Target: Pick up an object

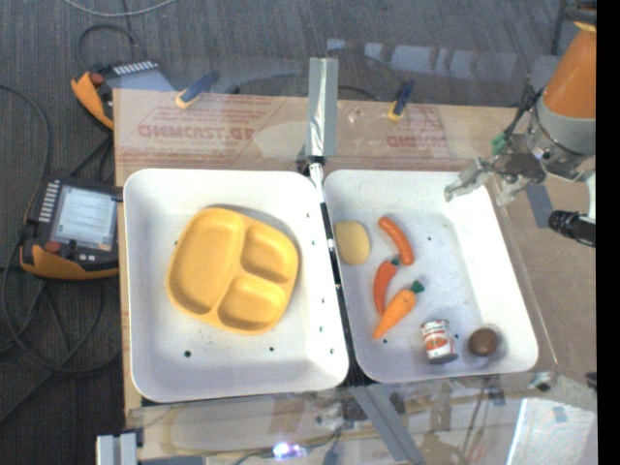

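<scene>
Hovering over the far right corner of the right bin [513, 260], the gripper [484, 177] is hanging from the grey arm with its orange band [581, 66], and its two fingers are standing apart with nothing between them. Below it, the objects are lying well apart from the gripper on the bin floor: a pale yellow potato [353, 242] is sitting at the left wall, an orange sausage [396, 240] is lying just right of it, a red pepper [385, 284] and a carrot [397, 310] are lying side by side nearer the middle, and a small jar [438, 341] and a brown ball [483, 342] are resting at the near edge. A yellow divided plate [234, 269] is sitting in the left bin [145, 356].
</scene>
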You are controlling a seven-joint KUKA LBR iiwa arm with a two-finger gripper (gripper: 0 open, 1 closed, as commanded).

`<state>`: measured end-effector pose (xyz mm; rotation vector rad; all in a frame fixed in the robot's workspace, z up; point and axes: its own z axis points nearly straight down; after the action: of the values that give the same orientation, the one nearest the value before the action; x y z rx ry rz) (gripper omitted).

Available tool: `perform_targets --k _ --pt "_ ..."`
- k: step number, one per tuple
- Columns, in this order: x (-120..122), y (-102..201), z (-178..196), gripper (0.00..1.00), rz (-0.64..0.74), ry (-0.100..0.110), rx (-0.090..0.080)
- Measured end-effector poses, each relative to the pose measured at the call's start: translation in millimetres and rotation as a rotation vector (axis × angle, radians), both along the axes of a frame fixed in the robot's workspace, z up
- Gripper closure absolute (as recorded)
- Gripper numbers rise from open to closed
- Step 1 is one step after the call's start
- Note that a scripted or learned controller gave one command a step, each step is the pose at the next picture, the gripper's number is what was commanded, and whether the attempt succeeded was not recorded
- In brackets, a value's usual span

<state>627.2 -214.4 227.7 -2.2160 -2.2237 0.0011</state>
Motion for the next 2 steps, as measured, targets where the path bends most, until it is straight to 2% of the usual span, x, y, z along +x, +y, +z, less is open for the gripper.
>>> perform_targets --k 1,2 --pt "-6.2 74.8 -131.8 0.0 -0.08 0.0 -0.003" --pt "-6.8 75.9 -124.0 1.0 -0.078 0.003 -0.003"
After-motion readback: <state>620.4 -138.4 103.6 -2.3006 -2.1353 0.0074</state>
